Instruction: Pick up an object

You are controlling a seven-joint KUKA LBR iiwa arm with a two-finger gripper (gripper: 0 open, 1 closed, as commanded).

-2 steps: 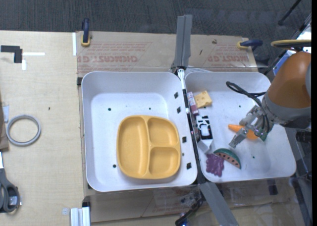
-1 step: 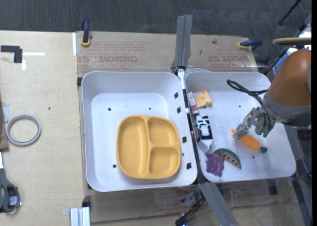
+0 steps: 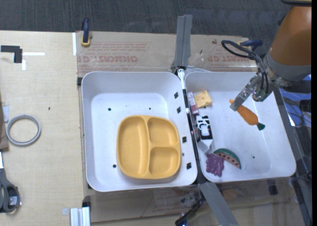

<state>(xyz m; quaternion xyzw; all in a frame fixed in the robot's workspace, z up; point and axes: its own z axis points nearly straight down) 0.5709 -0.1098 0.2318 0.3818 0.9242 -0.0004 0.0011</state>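
In the right bin [image 3: 277, 165] lies an orange toy carrot [image 3: 247, 115] with a green tip, near the middle right. My gripper [image 3: 240, 101] hangs slanted over the carrot's upper left end, right at it or touching it. The same bin holds a yellow cheese wedge [image 3: 202, 99] at the upper left. A watermelon slice [image 3: 228, 157] and purple grapes [image 3: 214, 164] lie near the front. A black and white piece [image 3: 204, 128] leans on the left wall.
A yellow divided plate [image 3: 148, 146] fills the middle of the left bin [image 3: 99, 121]. A tape roll [image 3: 22, 130] and scissors [image 3: 7, 197] lie on the bench at far left. Cables [image 3: 242, 46] run behind the right bin.
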